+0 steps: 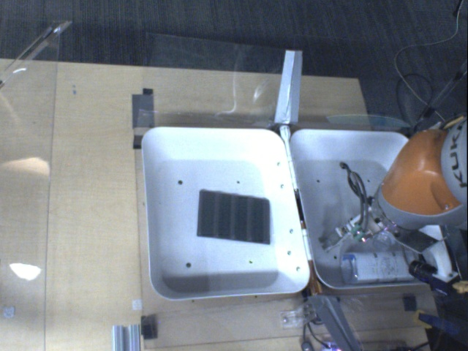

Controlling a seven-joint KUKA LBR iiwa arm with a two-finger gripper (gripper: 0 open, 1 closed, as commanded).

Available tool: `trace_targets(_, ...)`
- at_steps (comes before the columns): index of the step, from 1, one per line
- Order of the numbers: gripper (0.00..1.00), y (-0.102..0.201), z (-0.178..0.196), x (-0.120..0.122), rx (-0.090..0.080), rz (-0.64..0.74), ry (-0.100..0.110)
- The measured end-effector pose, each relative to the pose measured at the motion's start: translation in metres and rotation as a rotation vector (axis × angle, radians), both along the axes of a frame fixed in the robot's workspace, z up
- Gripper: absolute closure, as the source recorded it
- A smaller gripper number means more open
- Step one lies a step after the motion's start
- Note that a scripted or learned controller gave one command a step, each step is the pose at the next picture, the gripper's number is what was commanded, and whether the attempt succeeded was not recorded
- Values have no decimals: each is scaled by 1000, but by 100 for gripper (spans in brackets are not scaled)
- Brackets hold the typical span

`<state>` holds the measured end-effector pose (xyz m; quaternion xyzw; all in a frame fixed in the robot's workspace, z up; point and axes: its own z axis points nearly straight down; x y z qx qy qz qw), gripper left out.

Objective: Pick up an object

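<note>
Presently my arm (424, 178) reaches in from the right over the right bin (322, 152), and my gripper (363, 229) hangs low near that bin's middle, amid a tangle of dark cable and small metal parts. Whether the gripper is open or closed on anything I cannot tell, because the orange wrist band covers most of it and the rest is blurred. The nearest candidate for picking appears to be a clear plastic bottle (373, 267), which lies on its side just beside the gripper, toward the bin's near wall; its long axis runs roughly left to right, parallel with that wall. A dark ridged pad (234, 216) lies flat in the middle of the left bin (168, 196), well apart from the gripper and beyond the divider where the two bins meet. For the bottle, I judge that a grasp across its short axis is needed, and room is tight: the near wall sits close on one side. Around the pad the left bin offers open floor on every side. Both bins sit on the wooden tabletop (73, 196).
</note>
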<state>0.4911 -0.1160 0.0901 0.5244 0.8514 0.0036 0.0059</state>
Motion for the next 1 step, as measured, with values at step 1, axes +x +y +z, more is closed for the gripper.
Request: trace_targets(1, 0, 21, 0, 70, 1, -101, -3)
